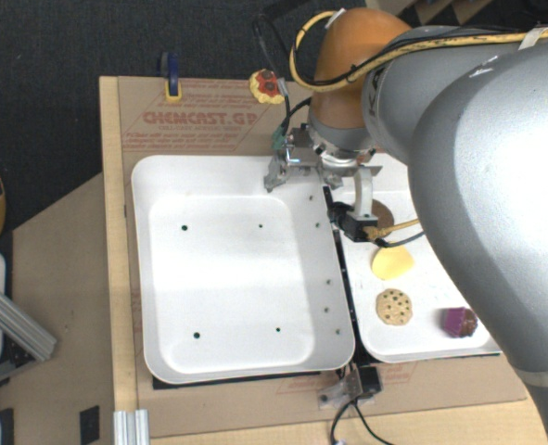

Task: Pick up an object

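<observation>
Camera view showed the gripper point(322, 163) at the far rim where the left bin point(153, 248) met the right bin point(422, 346); how wide it stood could not be told. A yellow piece point(391, 263), cookie point(394, 306) and purple piece point(457, 321) lay in the right bin, apparently untouched, so the pick seemed wholly ahead.

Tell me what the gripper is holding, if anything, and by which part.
It cannot be told. The gripper hangs over the far right corner of the left bin; the yellow piece, cookie and purple item lie in the right bin.
</observation>
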`<state>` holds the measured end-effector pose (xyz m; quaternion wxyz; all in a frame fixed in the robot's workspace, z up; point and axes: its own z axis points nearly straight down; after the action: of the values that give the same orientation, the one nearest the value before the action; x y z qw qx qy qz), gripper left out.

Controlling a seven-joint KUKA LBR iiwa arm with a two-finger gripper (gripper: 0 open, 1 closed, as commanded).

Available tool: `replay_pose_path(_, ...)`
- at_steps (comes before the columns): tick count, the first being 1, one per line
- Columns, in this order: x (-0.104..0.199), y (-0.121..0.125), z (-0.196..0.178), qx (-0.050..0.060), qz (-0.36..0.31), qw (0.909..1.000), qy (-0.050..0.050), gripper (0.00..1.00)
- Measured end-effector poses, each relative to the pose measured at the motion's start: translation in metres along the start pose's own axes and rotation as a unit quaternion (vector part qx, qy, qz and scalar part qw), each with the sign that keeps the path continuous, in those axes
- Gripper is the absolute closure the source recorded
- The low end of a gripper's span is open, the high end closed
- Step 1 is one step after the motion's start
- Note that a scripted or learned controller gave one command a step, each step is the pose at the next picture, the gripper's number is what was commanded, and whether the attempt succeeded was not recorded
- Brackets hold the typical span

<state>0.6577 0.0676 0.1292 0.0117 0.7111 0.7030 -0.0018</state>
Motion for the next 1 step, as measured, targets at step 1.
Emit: replay_pose_path(1,0.0011,0.0001,0.001,-0.001,0.001,1.0,-0.001,0.0)
